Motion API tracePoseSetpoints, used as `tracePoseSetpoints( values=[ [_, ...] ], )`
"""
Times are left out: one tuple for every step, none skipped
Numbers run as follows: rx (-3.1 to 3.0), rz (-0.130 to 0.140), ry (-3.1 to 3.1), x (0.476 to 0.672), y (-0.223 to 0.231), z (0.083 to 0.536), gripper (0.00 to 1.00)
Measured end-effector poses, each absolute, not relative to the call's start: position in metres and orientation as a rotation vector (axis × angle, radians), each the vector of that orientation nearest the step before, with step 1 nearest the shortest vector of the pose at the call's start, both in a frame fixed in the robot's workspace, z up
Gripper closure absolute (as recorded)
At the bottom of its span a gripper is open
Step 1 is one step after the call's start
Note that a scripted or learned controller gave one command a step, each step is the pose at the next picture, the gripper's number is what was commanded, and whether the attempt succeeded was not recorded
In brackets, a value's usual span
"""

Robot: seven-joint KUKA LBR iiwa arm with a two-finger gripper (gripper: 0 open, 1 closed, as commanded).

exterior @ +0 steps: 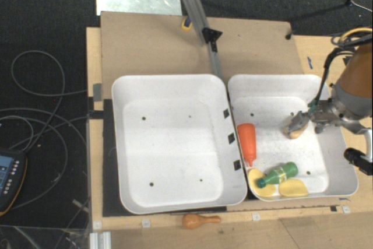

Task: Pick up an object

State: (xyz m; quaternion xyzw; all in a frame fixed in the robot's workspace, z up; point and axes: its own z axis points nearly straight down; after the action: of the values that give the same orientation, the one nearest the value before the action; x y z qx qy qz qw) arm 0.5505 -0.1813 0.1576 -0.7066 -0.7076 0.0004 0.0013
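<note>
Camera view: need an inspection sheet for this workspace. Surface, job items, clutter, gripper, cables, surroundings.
Surface: brown bench bearing left bin and right bin, side by side.
Job's things: in the right bin, orange carrot along its left wall; green bottle, yellow piece and pale yellow piece at its near edge; small tan object by the gripper.
Clutter: tan pear-shaped item on the bench, in front of the bins.
Grippers: gripper low over the right bin, at the tan object; a hold cannot be confirmed.
Cables: loose loops on the floor at left; hoses above the wrist.
Surroundings: dark carpet, pendant at left, grey pole.
</note>
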Motion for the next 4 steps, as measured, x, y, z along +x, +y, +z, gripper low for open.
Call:
tracePoseSetpoints(
  values=[
    [-2.218, 0.002, -2.220, 0.546, -0.181, 0.109, 0.00],
    [-2.220, 0.000, -2.222, 0.547, -0.181, 0.090, 0.00],
    [-2.223, -0.003, -2.224, 0.548, -0.182, 0.102, 1.00],
    [-2.219, -0.005, -2.231, 0.546, -0.173, 0.152, 1.00]
  ],
)
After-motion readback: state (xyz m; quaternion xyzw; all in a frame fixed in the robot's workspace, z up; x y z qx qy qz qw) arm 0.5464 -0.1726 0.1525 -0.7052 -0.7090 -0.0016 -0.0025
